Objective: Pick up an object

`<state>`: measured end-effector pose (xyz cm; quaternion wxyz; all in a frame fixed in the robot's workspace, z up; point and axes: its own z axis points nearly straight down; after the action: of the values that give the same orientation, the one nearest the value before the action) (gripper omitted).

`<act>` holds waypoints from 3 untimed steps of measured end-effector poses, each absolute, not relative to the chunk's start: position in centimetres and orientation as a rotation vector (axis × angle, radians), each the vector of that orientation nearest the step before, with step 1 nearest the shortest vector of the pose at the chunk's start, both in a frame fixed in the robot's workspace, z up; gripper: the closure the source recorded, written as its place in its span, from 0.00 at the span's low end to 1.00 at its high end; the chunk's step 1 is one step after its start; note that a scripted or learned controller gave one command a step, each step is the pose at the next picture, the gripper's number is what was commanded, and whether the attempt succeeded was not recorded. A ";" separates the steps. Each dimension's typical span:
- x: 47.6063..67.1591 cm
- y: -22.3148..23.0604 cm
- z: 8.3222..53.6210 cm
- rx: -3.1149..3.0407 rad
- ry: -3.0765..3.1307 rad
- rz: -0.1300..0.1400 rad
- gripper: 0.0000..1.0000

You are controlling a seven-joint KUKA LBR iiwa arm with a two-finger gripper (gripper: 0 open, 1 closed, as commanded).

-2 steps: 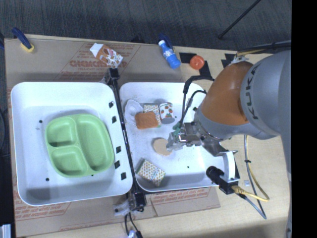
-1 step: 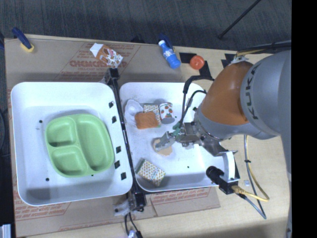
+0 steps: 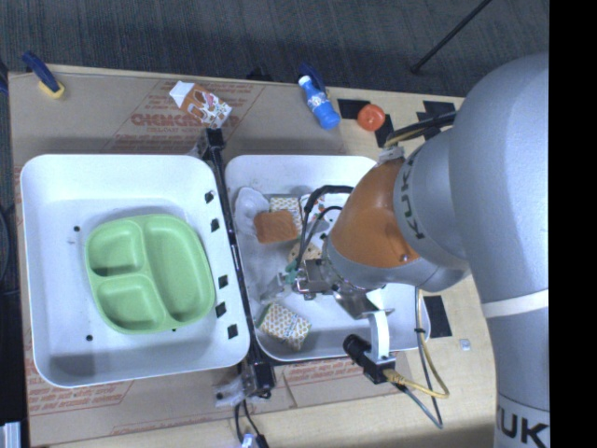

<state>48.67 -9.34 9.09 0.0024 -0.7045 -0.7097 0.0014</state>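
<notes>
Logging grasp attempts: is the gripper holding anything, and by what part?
Cannot be told: the gripper sits low in the right bin, its tip hidden by the wrist.

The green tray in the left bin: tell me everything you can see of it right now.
The green tray is a pale green, smooth, plastic-looking dish with rounded corners and three compartments: two smaller ones on its left side, one longer one on its right. It lies flat, right side up and turned slightly askew, near the middle of the left bin, resting on that bin's white floor. Nothing sits in its compartments. The gripper is over the right bin, well apart from it.
</notes>
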 end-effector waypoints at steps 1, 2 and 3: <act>48.7 -9.3 10.1 -2.204 -2.230 0.006 1.00; 49.3 -4.4 23.1 -2.214 -2.229 -0.002 1.00; 47.7 -14.1 19.1 -2.216 -2.224 0.003 1.00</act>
<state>47.71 -14.07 19.09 0.0008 -0.7059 -0.7083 0.0011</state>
